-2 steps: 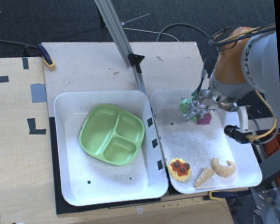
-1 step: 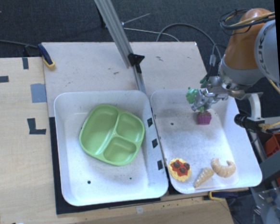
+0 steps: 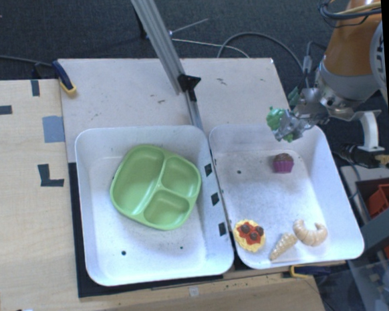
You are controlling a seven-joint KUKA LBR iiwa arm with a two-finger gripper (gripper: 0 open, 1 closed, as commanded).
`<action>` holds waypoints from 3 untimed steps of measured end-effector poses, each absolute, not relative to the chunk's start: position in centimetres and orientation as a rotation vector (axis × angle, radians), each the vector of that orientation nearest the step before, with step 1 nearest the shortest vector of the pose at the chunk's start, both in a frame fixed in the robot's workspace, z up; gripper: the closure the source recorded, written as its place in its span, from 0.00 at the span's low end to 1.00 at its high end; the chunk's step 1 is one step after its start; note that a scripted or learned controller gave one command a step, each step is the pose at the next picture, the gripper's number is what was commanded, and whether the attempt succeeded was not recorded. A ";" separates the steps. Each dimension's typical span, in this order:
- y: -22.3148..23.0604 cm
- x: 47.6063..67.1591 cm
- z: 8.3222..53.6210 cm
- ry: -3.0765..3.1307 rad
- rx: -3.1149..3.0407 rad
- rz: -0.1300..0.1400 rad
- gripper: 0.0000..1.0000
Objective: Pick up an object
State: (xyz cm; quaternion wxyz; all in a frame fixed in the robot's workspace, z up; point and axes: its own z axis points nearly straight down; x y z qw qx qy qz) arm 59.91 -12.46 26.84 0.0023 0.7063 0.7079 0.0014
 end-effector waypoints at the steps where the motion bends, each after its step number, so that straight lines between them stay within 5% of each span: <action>1: -6.2 60.1 25.7 2.231 2.215 0.000 1.00; 3: 3.3 60.3 23.5 2.230 2.216 -0.002 1.00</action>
